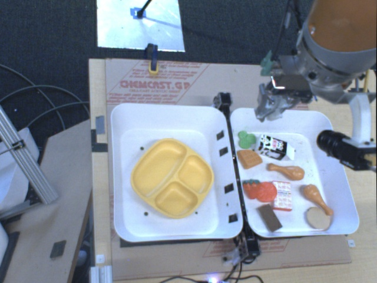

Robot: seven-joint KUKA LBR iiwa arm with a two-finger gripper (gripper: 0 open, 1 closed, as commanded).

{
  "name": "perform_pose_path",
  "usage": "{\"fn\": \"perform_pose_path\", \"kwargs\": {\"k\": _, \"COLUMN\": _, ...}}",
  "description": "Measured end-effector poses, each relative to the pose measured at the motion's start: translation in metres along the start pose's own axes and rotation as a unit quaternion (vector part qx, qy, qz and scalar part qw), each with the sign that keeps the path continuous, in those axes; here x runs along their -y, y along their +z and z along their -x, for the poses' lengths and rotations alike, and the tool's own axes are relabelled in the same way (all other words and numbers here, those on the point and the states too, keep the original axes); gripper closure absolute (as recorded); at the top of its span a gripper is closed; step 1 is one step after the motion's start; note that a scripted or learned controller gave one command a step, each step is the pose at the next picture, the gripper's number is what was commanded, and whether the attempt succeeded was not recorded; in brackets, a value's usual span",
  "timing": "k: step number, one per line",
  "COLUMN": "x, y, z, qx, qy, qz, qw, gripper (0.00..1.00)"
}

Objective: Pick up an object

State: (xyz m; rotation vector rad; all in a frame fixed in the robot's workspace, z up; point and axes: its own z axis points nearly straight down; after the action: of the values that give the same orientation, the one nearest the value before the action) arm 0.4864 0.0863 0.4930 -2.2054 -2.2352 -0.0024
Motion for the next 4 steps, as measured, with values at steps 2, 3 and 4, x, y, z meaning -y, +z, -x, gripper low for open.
{"fn": "perform_pose_path", "kwargs": {"k": 2, "x": 0.0, "y": 0.076, "z": 0.033, "qx": 0.002, "qy": 0.007, "qz": -0.003, "qw": 1.0, "gripper": 1.0}}
{"fn": "perform_pose_path", "kwargs": {"k": 3, "x": -0.001, "y": 0.06, "z": 0.031, "qx": 0.0, "qy": 0.005, "qz": 0.004, "qw": 1.0, "gripper": 1.0}}
{"fn": "perform_pose_path", "kwargs": {"k": 4, "x": 0.002, "y": 0.147, "z": 0.112, "qx": 0.002, "qy": 0.01, "qz": -0.002, "qw": 0.9999, "gripper": 1.0}}
